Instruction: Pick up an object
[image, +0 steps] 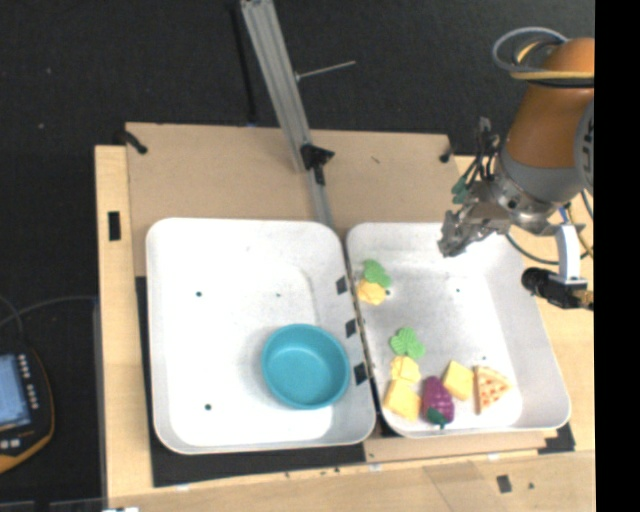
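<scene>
- Two shallow white bins are sitting side by side on the bench, the left bin (200, 270) holding a blue bowl (305, 365) near its front right corner, the right bin (500, 300) holding all the small toy food.
- Reaching in from the right, the arm (548, 110) is hanging its gripper (455, 243) over the right bin's back edge, above bare floor and well apart from every toy; nothing is showing under it, and whether it is apart or together cannot be told.
- Most candidates for picking are crowding the front of the right bin: a yellow block (402, 393) touching purple grapes (437, 398), a green leafy piece (406, 343) just behind, a yellow cheese cube (458, 379) and a pizza slice (489, 386) beside them.
- Lying alone near the divider is a yellow-and-green piece (373, 283), probably the easiest grasp because nothing is pressing against it.
</scene>
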